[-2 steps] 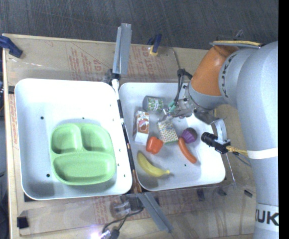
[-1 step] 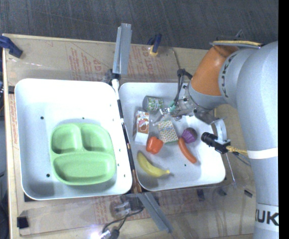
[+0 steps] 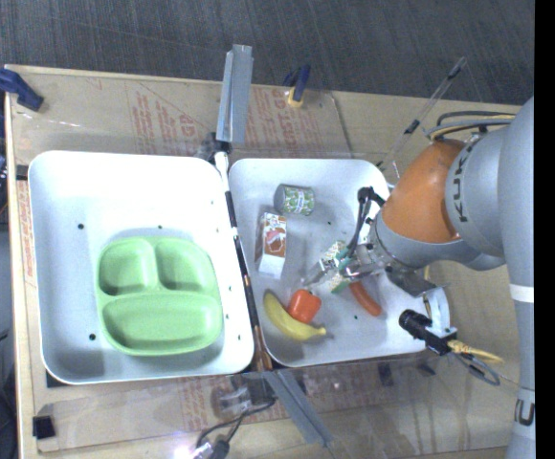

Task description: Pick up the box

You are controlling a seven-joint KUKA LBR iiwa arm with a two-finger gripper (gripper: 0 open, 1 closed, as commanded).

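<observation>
The box (image 3: 273, 242) is lying flat in the right bin (image 3: 249, 185) toward its 9 o'clock wall, with a can (image 3: 295, 200) just beside it at 1 o'clock and a banana (image 3: 292, 319) and a red pepper (image 3: 303, 305) down at 5 o'clock. The gripper (image 3: 340, 264) sits well off at the box's 3 o'clock, over the crinkly packet (image 3: 332, 256). Can't tell how wide it's open or if it has anything, so I'd bet the risk is grabbing the packet or the carrot (image 3: 365, 297) instead.

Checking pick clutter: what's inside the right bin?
In the right bin: a box, a green can, a banana, an orange-red piece and a carrot. The arm covers the bin's right side; anything beneath it is hidden.
</observation>
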